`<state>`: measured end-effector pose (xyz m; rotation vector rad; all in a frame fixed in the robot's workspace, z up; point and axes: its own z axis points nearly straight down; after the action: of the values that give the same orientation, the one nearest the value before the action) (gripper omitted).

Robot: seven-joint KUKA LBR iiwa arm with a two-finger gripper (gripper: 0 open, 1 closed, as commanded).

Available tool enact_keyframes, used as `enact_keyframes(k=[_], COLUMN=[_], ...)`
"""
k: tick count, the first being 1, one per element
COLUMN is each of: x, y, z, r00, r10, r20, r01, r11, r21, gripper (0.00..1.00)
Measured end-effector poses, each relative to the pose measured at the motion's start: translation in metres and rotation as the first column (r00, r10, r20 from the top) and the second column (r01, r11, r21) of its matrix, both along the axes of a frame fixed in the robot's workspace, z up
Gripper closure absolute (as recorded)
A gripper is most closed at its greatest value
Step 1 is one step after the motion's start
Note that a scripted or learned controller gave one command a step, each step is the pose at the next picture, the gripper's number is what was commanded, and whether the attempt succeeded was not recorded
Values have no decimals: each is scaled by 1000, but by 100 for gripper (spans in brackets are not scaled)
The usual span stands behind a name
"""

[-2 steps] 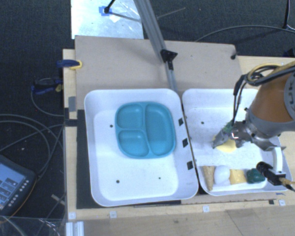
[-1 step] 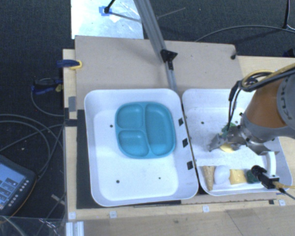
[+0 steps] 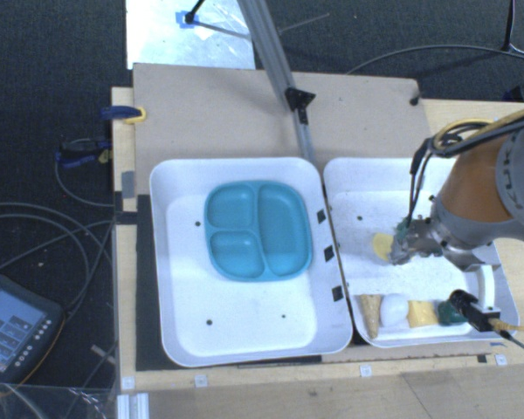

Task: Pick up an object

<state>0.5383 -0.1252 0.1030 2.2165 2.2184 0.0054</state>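
Reaching into the right bin (image 3: 349, 182) from the side, the grey arm with its orange band hangs low over the white floor. The gripper (image 3: 403, 250) sits right next to a small yellow thing (image 3: 382, 245), near the middle of that bin. They look like they touch, but the view is too small and blurry to be sure. I cannot tell how the gripper is set, or whether it has hold of anything.

More little things lie along the near edge of the same bin: a cone-shaped piece (image 3: 369, 312), a white ball (image 3: 394, 309), a yellow block (image 3: 424, 313) and a dark green piece (image 3: 455, 309). In the left bin (image 3: 170, 260) a blue plate (image 3: 258, 230) with three parts lies flat.

What could go wrong? The yellow thing looks small and low, so the gripper may close beside it and come up with nothing. It may also push the thing away across the smooth floor. If it grabs just an edge, the thing may slip out on the way up. Pressing down too hard could bump the bin floor.
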Motion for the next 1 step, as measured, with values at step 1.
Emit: enact_keyframes(k=[1], x=[-1], y=[-9], z=[60], r00=[1000], r10=[1], r20=[1], r01=[-1], r11=[1000], r21=[-1], gripper=[100])
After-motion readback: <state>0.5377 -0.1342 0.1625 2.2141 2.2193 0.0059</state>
